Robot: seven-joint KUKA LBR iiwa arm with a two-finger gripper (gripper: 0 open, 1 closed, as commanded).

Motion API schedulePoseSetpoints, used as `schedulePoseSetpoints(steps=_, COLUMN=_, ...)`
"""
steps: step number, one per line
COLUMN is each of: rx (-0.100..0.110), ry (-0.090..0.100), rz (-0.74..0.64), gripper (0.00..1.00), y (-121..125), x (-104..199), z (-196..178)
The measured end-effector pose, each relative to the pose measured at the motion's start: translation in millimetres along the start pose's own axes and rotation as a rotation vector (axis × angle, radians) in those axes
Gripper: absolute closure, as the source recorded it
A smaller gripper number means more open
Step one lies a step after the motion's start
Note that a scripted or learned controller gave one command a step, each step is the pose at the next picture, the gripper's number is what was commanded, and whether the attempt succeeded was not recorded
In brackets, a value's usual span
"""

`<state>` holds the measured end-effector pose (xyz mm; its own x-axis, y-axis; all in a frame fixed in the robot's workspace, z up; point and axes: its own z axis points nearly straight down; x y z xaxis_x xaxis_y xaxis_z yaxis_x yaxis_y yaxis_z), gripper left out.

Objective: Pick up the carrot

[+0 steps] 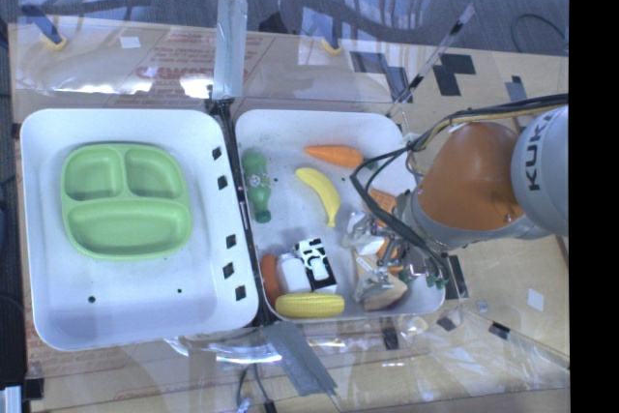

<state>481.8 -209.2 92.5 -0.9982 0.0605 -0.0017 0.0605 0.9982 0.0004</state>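
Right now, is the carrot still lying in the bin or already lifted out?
Still in the bin. The carrot lies flat on the floor of the right bin, near its far wall, apart from the end effector nearer the front.

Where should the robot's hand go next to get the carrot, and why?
Probably up and toward the far side of the right bin. The carrot lies there, just beyond the banana, with nothing on top of it. The gripper sits low near the bin's near right corner, well apart from the carrot, so it likely needs to lift and travel over first.
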Motion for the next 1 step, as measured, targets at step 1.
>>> schedulePoseSetpoints(steps=1, rx=0.001, ry=-0.004, rz=-0.004, gripper=1.0, y=0.8, x=-2.2, z=-10.9)
